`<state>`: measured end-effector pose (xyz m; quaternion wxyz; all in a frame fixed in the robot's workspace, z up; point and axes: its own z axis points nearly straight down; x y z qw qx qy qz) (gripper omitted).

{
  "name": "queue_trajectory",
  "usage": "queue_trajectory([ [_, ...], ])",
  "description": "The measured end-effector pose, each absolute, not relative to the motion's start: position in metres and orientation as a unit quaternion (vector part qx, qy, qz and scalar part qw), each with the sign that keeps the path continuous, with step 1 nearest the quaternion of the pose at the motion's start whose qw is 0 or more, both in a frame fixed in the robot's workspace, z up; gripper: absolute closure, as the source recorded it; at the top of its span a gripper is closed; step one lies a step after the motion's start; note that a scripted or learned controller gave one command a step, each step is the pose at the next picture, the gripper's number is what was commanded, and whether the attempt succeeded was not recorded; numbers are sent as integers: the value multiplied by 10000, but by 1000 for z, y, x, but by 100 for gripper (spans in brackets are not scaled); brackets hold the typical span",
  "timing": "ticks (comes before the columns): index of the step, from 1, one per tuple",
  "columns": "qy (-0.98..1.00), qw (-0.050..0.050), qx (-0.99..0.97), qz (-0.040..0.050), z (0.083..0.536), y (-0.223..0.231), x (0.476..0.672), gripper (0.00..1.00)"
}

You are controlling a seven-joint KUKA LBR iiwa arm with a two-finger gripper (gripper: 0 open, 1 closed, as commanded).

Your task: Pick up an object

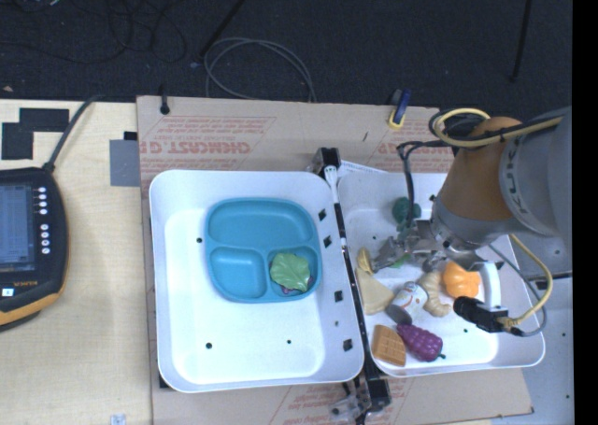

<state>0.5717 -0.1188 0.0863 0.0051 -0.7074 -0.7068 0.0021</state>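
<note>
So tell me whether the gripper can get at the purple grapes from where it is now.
Probably yes. The purple grapes lie uncovered near the right bin's front edge, with only the waffle touching on one side. The gripper hovers farther back in the same bin.

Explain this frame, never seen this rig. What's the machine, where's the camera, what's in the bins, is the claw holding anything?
One fixed camera looks down at a slant on a bench with two shallow white bins. The grey arm with the orange band is a robot reaching in from the right. Its claw sits low over the right bin, among toy foods: an orange piece, a waffle, purple grapes. I cannot tell whether it grips anything. The left bin holds a blue divided plate with a green lettuce piece. A control tablet lies far left.
</note>
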Motion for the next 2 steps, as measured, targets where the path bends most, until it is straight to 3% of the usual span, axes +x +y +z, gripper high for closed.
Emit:
queue_trajectory([
  [1, -7057, -6, -7085, 15, 88, -111, 524, 0],
  [2, -7085, -37, -7057, -14, 88, -142, 639, 0],
])
